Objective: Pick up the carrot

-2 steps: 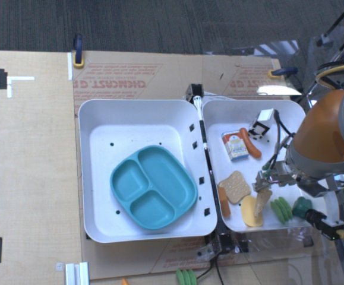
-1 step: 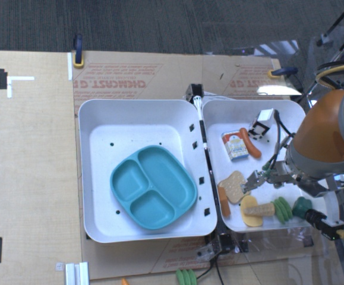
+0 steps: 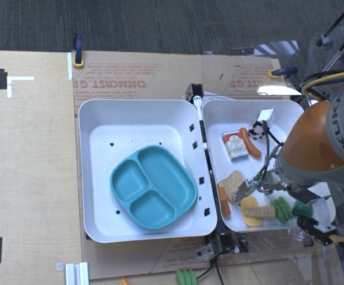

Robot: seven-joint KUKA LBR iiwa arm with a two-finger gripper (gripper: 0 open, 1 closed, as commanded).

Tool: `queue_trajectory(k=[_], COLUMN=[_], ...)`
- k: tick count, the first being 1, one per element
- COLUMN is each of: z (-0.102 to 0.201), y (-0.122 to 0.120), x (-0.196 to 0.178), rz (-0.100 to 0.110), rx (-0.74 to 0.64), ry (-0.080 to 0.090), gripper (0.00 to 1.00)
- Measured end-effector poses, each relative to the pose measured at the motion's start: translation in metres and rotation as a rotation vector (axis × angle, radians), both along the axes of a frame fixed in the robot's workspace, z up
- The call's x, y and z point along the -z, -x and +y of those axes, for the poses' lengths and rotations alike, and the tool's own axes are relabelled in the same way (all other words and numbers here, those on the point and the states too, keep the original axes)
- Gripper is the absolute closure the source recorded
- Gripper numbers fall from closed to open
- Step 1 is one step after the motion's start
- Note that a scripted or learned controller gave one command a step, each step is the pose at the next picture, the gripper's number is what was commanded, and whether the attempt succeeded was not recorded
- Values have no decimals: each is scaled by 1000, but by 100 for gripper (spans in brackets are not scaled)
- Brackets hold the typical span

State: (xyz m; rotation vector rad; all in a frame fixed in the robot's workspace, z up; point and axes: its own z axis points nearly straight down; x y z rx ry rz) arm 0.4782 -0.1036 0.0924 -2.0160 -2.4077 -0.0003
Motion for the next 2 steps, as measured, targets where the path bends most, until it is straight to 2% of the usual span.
queue_trajectory(k=[1, 2], z=[0, 0], y=[-2, -2], x=[-9, -9], rz=[-3, -3], rx=[0, 1], ry=[-1, -2], gripper=[100, 0])
